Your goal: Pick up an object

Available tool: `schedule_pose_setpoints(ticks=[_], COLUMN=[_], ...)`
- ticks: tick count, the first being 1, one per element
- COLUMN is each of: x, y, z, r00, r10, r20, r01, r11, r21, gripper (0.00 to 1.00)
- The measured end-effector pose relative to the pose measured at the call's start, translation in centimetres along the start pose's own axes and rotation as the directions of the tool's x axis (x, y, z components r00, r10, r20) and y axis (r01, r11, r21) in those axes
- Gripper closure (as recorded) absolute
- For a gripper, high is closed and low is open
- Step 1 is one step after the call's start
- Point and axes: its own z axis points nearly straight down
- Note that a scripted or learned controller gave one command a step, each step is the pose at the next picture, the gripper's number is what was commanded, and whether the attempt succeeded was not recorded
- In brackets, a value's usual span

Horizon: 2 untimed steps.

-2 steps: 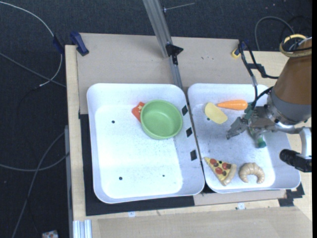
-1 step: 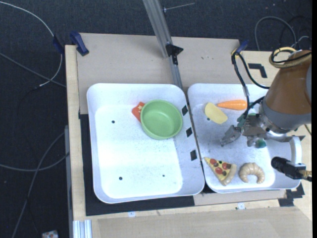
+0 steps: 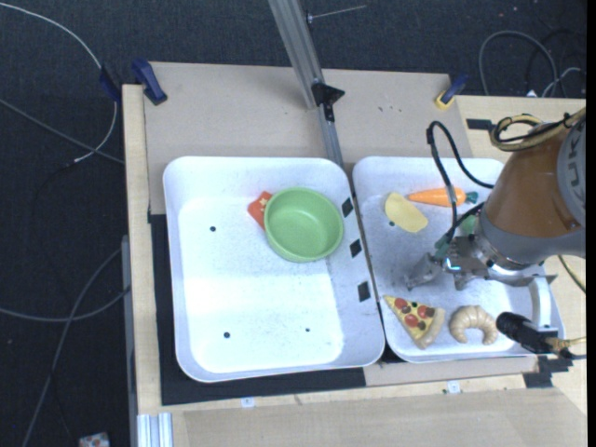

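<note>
While the arm [image 3: 531, 194] is reaching in from the right over the right bin [image 3: 372, 180], the gripper [image 3: 438, 266] is hanging low above the bin's bare middle, and whether it is spread or pinched cannot be told. Nothing is showing in its grasp. The nearest candidates are lying toward the bin's near edge: the pizza slice [image 3: 414, 317], its long axis running diagonally, and the croissant [image 3: 473, 323] beside it. The yellow piece [image 3: 405, 211] and carrot [image 3: 435, 196] are lying toward the far edge. The green bowl [image 3: 302, 223] is sitting in the left bin [image 3: 223, 343], against an orange object [image 3: 258, 208].
</note>
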Motion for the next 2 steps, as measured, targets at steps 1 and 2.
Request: schedule_pose_setpoints(ticks=[1,2], x=[0.1,0.2], y=[-0.1,0.0], z=[3.0,1.6], r00=[1.000,1.000], r10=[-0.001,0.000], r20=[-0.001,-0.001], r01=[0.001,0.000], r11=[1.000,1.000], r21=[-0.001,-0.007], gripper=[0.00,1.00])
